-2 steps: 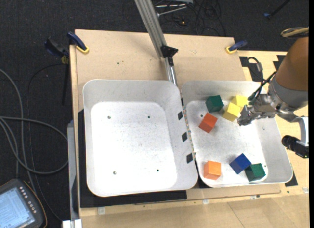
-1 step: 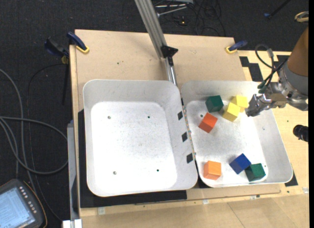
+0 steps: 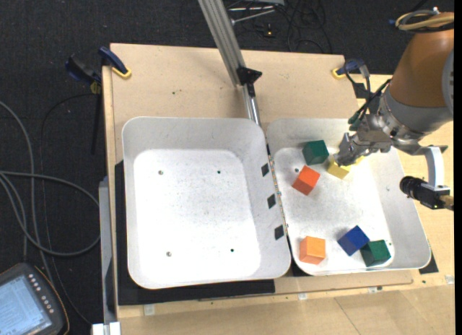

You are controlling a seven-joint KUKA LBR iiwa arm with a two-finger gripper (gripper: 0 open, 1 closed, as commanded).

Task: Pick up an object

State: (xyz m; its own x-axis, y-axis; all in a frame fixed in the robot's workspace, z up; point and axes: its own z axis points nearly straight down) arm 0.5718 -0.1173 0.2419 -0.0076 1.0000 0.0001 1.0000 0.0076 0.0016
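Robotics lab setting. Plywood table [image 3: 188, 81] clamped at corners, two white bins [image 3: 144, 138], loose cables [image 3: 29, 203] on dark carpet. Teach pendant [image 3: 25, 301] lower left, aluminium camera mast [image 3: 220, 27] overhead

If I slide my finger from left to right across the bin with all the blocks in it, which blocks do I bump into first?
Upper orange block → lower orange block → upper green block → yellow block under the gripper → blue block → lower green block.
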